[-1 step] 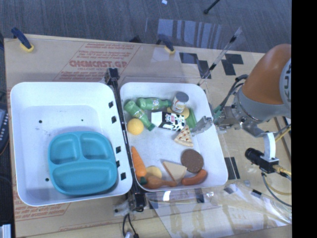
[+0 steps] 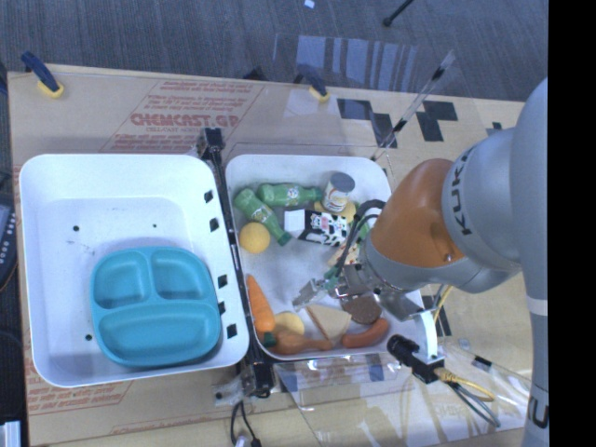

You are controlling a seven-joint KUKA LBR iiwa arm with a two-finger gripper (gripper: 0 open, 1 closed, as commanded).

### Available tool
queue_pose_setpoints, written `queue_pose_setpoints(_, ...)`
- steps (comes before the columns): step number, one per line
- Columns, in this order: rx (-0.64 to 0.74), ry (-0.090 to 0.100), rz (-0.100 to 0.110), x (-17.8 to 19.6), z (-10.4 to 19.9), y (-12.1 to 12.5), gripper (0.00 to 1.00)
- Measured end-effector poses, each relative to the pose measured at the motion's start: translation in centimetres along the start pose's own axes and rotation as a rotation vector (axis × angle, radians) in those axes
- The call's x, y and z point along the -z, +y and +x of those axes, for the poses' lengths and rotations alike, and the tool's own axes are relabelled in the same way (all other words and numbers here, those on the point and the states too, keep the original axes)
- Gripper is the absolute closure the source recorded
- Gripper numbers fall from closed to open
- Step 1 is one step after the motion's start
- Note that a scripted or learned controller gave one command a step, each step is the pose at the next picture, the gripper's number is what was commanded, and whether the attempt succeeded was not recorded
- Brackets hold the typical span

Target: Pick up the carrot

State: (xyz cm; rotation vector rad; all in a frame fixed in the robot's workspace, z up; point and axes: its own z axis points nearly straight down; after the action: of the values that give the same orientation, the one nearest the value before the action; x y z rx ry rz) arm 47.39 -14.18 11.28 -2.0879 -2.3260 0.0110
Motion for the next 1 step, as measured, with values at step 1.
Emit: queue_pose_setpoints(1, 0.014, -0.005, -0.003, 1.25, -0.23, 0.2, 1.0)
